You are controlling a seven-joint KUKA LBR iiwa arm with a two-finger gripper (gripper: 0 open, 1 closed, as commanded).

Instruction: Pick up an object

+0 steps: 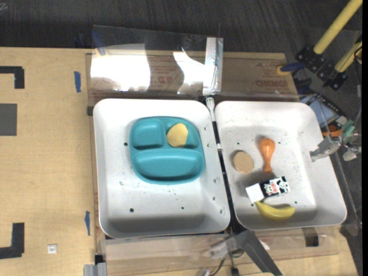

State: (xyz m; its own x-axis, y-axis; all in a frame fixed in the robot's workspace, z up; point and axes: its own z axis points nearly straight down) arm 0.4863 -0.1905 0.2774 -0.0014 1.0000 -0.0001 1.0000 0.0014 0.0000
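While curved, the smooth banana (275,211) touches a boxy carton (268,189) — glossy.

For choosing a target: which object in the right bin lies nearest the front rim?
The yellow banana; the black-and-white box, tan disc and orange piece lie farther back.

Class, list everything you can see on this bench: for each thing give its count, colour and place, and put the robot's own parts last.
White bins: 2, white, side by side on the bench.
Divided plate: 1, teal, in the left bin.
Round yellow piece: 1, yellow, in the plate's upper right compartment.
Tan disc: 1, tan, right bin.
Orange pin-shaped toy: 1, orange, right bin, beside the disc.
Small box: 1, black and white, right bin, just above the banana.
Banana: 1, yellow, right bin's front.
Gripper: 1, grey, at the right bin's right rim.
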